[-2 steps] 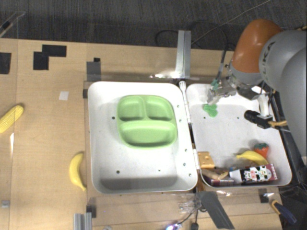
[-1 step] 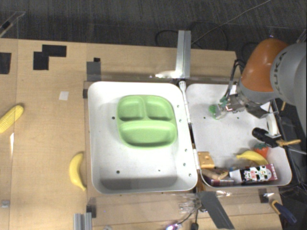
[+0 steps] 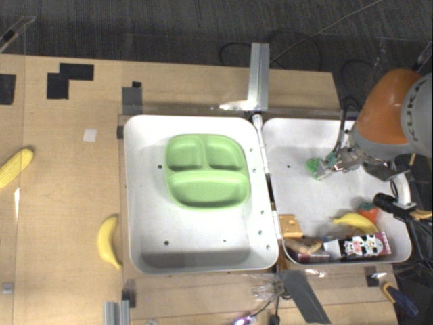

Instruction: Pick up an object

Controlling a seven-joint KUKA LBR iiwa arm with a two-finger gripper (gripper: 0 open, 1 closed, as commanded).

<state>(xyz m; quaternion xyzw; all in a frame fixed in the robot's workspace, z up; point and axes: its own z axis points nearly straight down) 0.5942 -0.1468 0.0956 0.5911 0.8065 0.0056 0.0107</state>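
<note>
End effector (image 3: 327, 168) at green object (image 3: 315, 165) (right bin (image 3: 298, 202))

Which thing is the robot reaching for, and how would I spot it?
Look in the right white bin, near its middle. By the gripper lies a small green object. It is the only green thing in that bin; the banana and box lie lower.

At the right edge of the frame, the arm (image 3: 406, 117) is grey with a rounded orange band, ending in a small metal gripper (image 3: 335, 164).
</note>
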